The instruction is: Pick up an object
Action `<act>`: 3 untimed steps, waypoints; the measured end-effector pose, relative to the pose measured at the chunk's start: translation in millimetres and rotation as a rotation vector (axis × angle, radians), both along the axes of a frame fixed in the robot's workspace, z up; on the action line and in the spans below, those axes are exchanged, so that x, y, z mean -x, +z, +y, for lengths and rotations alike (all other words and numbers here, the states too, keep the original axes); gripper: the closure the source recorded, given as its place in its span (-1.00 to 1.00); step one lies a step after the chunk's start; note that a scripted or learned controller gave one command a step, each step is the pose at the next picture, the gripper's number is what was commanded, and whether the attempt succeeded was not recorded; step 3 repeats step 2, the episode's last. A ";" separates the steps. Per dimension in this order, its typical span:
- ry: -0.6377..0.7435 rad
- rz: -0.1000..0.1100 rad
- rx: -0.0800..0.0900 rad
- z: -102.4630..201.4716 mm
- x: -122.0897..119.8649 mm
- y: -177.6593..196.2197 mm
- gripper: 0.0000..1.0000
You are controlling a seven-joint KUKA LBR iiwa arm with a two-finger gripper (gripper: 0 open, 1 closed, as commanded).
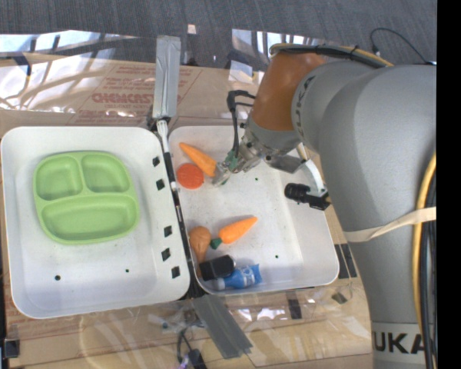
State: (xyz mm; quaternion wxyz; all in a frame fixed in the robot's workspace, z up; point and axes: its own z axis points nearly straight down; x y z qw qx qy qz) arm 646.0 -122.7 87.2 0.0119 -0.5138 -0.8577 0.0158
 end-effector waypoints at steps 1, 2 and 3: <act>-0.236 0.004 0.006 4.9 1.2 -0.3 -1.00; -0.236 0.004 0.005 5.0 1.1 -0.3 -1.00; -0.236 0.004 0.005 5.0 1.1 -0.3 -1.00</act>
